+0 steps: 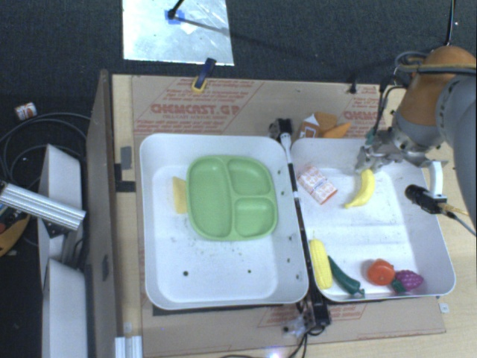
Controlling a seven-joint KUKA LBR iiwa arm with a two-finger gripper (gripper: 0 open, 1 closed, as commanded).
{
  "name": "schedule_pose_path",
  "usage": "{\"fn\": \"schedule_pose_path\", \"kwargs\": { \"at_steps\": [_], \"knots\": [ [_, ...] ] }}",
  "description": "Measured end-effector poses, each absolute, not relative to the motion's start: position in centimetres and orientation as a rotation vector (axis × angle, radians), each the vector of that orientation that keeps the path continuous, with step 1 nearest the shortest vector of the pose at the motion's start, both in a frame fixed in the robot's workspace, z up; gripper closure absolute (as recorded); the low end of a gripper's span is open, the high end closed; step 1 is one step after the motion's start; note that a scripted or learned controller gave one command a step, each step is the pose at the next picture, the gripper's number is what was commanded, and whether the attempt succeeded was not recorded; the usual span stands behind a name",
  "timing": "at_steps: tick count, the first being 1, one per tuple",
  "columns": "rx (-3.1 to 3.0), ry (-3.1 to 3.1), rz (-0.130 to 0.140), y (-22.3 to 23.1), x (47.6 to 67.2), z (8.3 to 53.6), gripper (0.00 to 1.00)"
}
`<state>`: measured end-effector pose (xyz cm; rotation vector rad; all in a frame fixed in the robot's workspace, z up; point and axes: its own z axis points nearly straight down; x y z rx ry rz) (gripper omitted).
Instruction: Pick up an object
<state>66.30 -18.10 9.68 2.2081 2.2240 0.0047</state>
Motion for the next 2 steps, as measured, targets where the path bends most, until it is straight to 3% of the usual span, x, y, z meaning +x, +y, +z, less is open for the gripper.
{"fn": "schedule_pose_path", "kwargs": {
  "at_steps": [1,2],
  "knots": [
    [2.209,2.225,0.011,-12.8,59.7,20.2,1.0],
    [2.209,2.229,0.007,-8.3,60.0,23.5,1.0]
  ]
}}
